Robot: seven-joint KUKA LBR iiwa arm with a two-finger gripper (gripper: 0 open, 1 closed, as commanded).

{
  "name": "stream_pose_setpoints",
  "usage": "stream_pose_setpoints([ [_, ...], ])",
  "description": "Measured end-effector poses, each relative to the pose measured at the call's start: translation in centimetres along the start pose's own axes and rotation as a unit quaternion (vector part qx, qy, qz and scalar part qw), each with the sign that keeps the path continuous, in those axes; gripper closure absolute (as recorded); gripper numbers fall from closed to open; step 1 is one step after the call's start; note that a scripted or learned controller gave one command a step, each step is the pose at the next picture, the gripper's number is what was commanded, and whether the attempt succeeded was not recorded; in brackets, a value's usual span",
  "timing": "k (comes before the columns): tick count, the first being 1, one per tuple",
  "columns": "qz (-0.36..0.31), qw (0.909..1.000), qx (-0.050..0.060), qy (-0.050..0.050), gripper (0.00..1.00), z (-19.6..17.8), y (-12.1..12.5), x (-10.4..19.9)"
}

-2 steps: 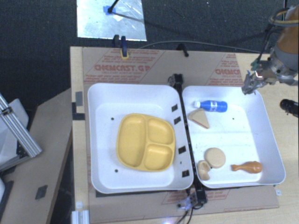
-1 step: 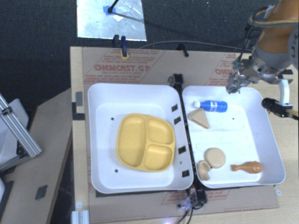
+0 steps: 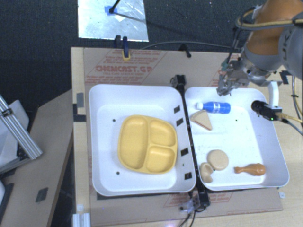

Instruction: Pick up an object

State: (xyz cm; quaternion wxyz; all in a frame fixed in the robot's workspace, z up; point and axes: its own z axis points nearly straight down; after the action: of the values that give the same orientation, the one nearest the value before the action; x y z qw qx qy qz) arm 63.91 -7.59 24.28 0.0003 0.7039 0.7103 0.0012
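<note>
The right bin (image 3: pixel 265 141) holds a blue bottle with a white cap (image 3: pixel 214 107) lying near its far wall, a tan wedge like a sandwich slice (image 3: pixel 202 121), a round beige bun (image 3: pixel 218 159), a small pale piece (image 3: pixel 206 171) at the near left corner, and a brown drumstick (image 3: pixel 250 169). My gripper (image 3: pixel 225 90) hangs over the far wall of that bin, just above and right of the bottle. I see nothing between its fingers.
The left bin (image 3: pixel 102 126) carries a yellow divided plate (image 3: pixel 147 144). A black divider with clips (image 3: pixel 185 136) runs between the bins. Foil sheet (image 3: pixel 112 13) and a blue-yellow clamp (image 3: pixel 124 47) lie beyond the bins.
</note>
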Motion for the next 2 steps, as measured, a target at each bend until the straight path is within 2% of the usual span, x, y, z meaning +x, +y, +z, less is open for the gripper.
stream_pose_setpoints([
  [1, 0.0, 1.0, 0.001, 0.0, 1.0, 1.2, -0.7, 5.2],
  [2, 0.0, 1.0, 0.0, 0.0, 1.0, 0.4, -1.2, 10.2],
])
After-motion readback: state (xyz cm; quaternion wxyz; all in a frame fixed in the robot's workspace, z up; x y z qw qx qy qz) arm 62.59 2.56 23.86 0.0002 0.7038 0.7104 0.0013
